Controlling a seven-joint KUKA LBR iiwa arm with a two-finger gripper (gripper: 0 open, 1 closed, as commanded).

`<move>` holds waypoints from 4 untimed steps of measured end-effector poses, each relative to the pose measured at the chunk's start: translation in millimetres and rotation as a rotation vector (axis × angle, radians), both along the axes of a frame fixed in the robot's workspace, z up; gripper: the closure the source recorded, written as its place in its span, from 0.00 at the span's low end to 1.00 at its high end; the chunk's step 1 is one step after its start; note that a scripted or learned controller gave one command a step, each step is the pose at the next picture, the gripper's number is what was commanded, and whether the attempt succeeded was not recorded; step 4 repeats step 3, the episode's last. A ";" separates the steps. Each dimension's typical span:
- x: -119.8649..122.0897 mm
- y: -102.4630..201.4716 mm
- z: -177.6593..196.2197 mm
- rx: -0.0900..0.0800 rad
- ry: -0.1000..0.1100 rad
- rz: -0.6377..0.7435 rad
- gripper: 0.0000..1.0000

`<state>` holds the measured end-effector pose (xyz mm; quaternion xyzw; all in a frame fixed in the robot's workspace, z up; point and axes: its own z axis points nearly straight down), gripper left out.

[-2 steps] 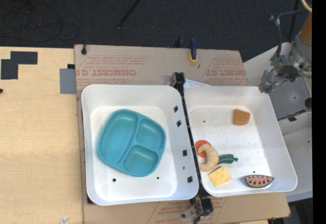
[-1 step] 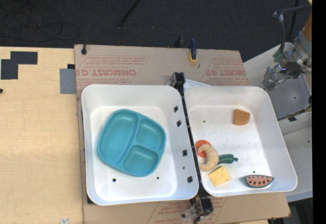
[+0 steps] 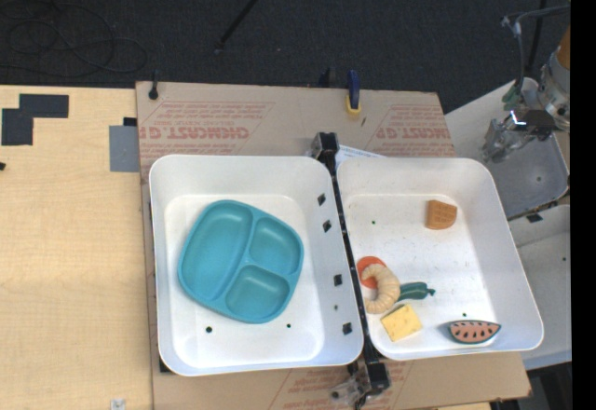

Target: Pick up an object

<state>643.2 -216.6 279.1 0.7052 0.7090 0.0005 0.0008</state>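
The right bin (image 3: 494, 212) holds several toy foods. An orange-brown bread piece (image 3: 441, 214) lies near its back right. At the front left a tan curved shrimp (image 3: 382, 289) rests over a red-orange piece (image 3: 369, 266), with a small dark green pepper (image 3: 415, 290) touching its right side. A yellow cheese wedge (image 3: 401, 323) and a watermelon slice (image 3: 474, 332) lie along the front wall. My gripper (image 3: 510, 130) hangs outside the bin, beyond its back right corner, well away from every object and holding nothing that I can see.
The left bin (image 3: 168, 212) holds a teal divided plate (image 3: 242, 259). A black-clipped divider (image 3: 337, 250) joins the two bins. Brown cardboard (image 3: 279, 124) lies under them, with a blue and yellow clamp (image 3: 353, 91) at its back edge. A grey metal stand (image 3: 535, 166) sits right of the bins.
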 end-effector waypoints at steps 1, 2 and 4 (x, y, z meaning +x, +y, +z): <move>0.3 0.8 20.3 0.000 0.000 0.002 1.00; 0.2 12.4 9.3 0.001 0.004 -0.002 1.00; 1.3 4.0 21.1 0.000 0.002 -0.004 1.00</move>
